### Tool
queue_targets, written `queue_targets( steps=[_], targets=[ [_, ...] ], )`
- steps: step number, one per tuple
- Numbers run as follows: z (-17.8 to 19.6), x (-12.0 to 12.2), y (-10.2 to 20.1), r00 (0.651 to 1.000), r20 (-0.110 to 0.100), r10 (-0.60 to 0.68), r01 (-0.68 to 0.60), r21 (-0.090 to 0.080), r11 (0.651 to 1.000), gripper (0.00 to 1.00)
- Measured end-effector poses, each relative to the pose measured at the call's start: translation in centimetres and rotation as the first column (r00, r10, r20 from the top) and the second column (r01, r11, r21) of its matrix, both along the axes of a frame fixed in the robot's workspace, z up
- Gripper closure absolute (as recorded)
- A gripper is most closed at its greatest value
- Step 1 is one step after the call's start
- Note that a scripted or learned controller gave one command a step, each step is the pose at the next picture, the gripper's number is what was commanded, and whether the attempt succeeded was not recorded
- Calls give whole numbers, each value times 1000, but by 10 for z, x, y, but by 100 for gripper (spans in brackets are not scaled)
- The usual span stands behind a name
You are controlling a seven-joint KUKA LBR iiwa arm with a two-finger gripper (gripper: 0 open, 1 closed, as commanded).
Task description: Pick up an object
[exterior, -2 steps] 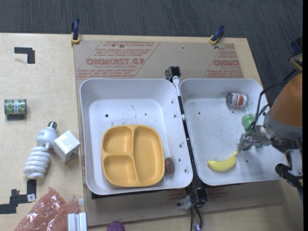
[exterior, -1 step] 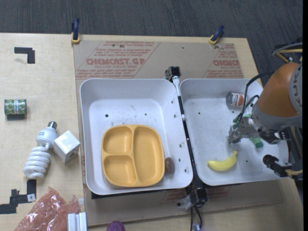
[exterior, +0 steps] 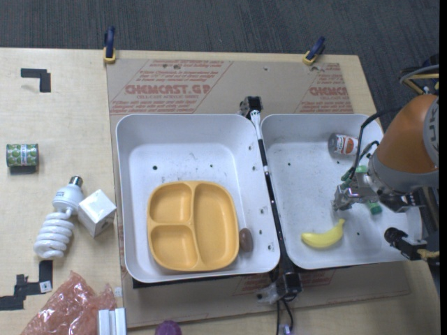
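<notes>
The gripper (exterior: 343,202) is seen low in the right bin (exterior: 307,135), at the end of the grey arm (exterior: 412,145) with its orange band, which reaches in from the right. Whether its fingers are apart or together cannot be told, and nothing is seen held between them. A banana (exterior: 324,236) lies on the bin floor just near of the gripper, slightly to its left, apart from it. The banana's long axis runs roughly left to right, curved, with the right end turned up toward the far side and toward the gripper. A small jar (exterior: 343,144) with an orange and white label lies on its side at the far side of the same bin. In the left bin (exterior: 133,187) a yellow divided plate (exterior: 192,225) is laid flat, with a small brown object (exterior: 246,239) just beside its right edge. Both bins rest on a brown board (exterior: 174,82) clamped at its far edge to a pale bench (exterior: 49,124). On the bench to the left a spiral light bulb (exterior: 57,222), a white cube (exterior: 97,212) and a small green can (exterior: 22,155) are set.
</notes>
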State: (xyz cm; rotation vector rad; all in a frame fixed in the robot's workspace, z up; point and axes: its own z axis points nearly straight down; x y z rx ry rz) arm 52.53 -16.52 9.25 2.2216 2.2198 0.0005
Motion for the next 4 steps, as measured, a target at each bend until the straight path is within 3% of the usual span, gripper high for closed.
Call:
queue_targets(
  steps=[1, 2, 3, 4],
  targets=[
    [0, -7, -55, 1000, 0, 0, 0, 1, 1000, 100],
    [64, -15, 12, 1000, 0, 1, -1, 0, 1000, 100],
    [0, 44, 55, 1000, 0, 1, -1, 0, 1000, 100],
    [2, -8, -26, 1000, 0, 0, 0, 0, 1000, 100]
  ],
)
